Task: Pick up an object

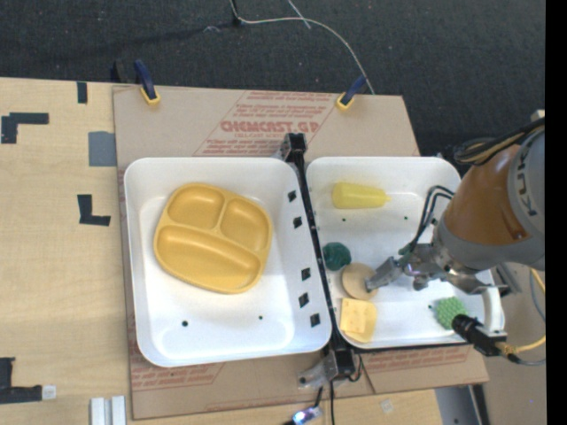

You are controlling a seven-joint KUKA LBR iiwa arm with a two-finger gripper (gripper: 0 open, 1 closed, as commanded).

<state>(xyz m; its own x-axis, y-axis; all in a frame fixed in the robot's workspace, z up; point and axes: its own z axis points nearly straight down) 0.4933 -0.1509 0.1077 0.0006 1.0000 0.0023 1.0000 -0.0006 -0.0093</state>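
Observation:
My gripper [379,277] hangs low over the right bin [399,168], its tip at the right edge of a tan round disc [354,282]. A dark green round piece [336,255] lies just left of it, and a pale yellow square block [358,320] sits below the disc near the bin's front edge. A yellow oblong object [359,196] rests at the back of this bin. A green bumpy object [448,309] lies at the front right, partly under the arm. Nothing shows held in the gripper.
The left bin [142,237] holds a yellow divided plate [213,237]. A black divider with clips [306,237] runs between the bins. The grey and orange arm [483,220] covers the right bin's right side. Cables trail at the front right corner.

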